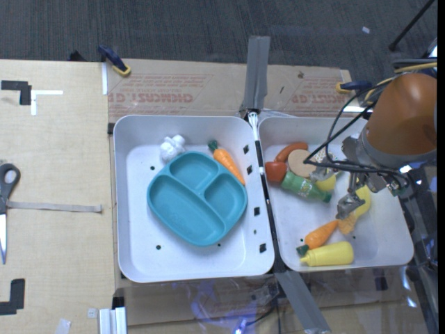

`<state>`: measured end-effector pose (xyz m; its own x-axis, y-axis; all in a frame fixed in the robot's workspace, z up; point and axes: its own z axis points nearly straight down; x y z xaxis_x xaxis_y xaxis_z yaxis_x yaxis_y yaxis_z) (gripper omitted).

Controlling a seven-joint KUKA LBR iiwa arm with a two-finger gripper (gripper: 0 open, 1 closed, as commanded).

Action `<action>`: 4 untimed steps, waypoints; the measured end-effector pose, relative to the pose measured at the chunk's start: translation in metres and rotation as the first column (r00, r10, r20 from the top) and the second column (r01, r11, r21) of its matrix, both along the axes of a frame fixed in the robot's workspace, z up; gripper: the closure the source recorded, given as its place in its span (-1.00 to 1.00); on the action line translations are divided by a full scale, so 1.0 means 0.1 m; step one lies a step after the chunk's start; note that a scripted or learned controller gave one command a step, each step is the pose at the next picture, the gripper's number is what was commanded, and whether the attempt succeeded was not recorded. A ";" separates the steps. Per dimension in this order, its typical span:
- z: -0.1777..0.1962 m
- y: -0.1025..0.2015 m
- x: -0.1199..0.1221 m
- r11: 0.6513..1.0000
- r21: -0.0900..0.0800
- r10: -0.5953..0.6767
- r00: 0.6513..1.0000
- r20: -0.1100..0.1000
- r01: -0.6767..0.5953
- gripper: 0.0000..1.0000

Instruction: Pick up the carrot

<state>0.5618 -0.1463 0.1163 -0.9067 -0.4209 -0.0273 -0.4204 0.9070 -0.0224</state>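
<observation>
Camera view: arm over the right bin, two carrots in sight, one in each bin.

The pincer (pixel 352 202) hangs low in the right bin (pixel 389 252), just above and right of a carrot (pixel 321 234) lying there; whether its fingers are spread or pressed together cannot be told, and nothing shows between them. That carrot rests just above a yellow bottle (pixel 330 255) near the bin's front wall. A green bottle (pixel 304 186), a red piece (pixel 284 162) and a tan disc (pixel 300 162) crowd the bin's upper left. In the left bin (pixel 132 256), a second carrot (pixel 227 163) lies against the upper right rim of a blue divided plate (pixel 197 197), with a white lump (pixel 172 145) beside it.
</observation>
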 end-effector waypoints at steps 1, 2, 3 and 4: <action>-0.09 0.24 -0.60 0.990 -0.008 0.144 0.989 0.017 -0.144 -1.00; -0.15 0.07 -0.57 0.917 -0.010 0.398 0.917 0.001 -0.398 -1.00; -0.12 0.27 -0.62 0.917 -0.020 0.399 0.917 0.014 -0.398 -1.00; -0.14 0.41 -0.65 0.775 -0.023 0.632 0.775 0.000 -0.632 -1.00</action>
